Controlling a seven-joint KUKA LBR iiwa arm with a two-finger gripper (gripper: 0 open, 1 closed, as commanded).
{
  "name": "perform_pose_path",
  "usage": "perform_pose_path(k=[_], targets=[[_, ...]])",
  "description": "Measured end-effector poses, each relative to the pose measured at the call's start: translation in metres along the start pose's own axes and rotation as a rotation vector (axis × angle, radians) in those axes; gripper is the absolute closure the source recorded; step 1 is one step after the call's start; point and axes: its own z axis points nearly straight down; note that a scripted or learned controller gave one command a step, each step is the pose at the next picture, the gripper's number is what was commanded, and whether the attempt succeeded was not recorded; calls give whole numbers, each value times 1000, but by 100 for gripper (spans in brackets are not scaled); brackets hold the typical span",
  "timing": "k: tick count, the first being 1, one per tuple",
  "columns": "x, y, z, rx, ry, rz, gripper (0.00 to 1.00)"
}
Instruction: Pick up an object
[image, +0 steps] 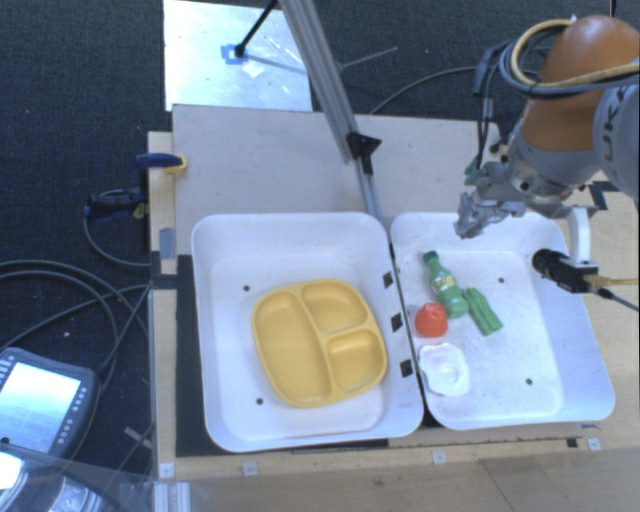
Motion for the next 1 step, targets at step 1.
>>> perform_pose_path(k=[1], targets=[[49,-17,-2,1,0,-1,100]])
